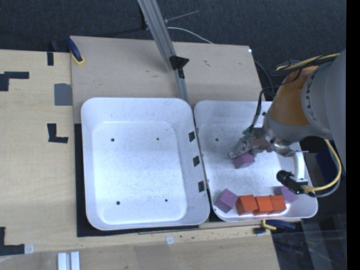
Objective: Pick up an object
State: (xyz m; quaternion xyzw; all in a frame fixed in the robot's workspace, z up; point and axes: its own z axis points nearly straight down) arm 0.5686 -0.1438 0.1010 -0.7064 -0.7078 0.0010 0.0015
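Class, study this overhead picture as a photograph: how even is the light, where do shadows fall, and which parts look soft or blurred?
Camera view: light is even and diffuse, no hard glare on the white bins; soft shadows sit under the gripper beside the purple block; the near arm looks blurred, and the orange blocks are soft-edged.

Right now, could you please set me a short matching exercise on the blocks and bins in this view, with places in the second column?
Things:
1. purple block at the gripper
2. orange blocks
3. left bin
4. purple block by the bins' divide

Places:
a. row along the right bin's near rim
b. middle of the right bin
c. beside the right bin, away from the arm
d. left end of the orange row

Pairs: 1-b, 2-a, 3-c, 4-d
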